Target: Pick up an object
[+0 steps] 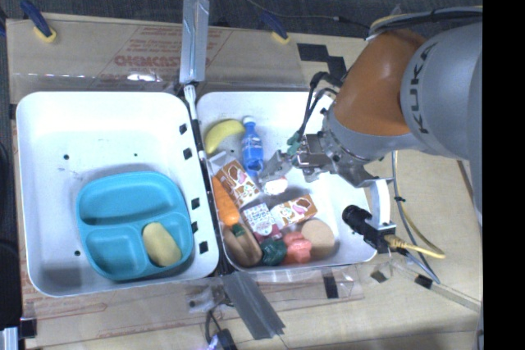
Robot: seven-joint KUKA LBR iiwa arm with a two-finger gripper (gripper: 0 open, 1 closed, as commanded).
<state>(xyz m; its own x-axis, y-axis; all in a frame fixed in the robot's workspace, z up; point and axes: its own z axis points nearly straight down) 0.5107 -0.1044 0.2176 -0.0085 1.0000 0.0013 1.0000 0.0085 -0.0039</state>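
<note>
Gripper [277, 168] low in the right bin [349, 106], beside the water bottle [252, 148], above a snack box [238, 182]; jaws seemingly apart, nothing between.

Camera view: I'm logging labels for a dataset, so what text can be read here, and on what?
"KUKA", on the grey arm beside its orange band.
Red print on the cardboard sheet behind the bins: too blurred to read.
Printing on the snack packets and the bottle's label: too small to read.
</note>
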